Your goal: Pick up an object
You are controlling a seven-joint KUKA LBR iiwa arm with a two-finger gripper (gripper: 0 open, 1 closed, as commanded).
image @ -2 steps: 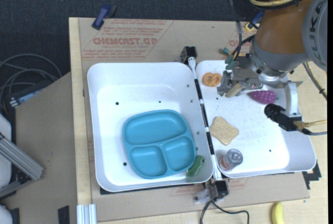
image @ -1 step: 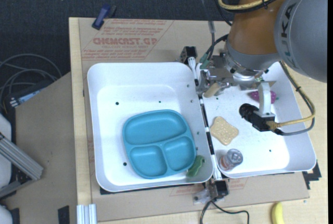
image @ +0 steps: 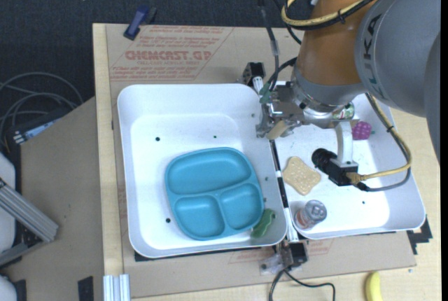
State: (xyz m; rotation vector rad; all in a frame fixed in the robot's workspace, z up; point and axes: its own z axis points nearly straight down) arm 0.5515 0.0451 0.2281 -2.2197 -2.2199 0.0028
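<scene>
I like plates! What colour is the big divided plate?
The plate is light blue; camera view.

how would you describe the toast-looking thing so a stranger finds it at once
Take the right-hand white bin. Near its left wall lies a flat tan piece shaped like a slice of toast. Nothing else there is flat and tan: its neighbours are a shiny round thing and a small pink thing.

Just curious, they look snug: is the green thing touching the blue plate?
Touching. The camera view shows the green thing overlapping the blue plate at its near right corner, no white floor between.
</scene>
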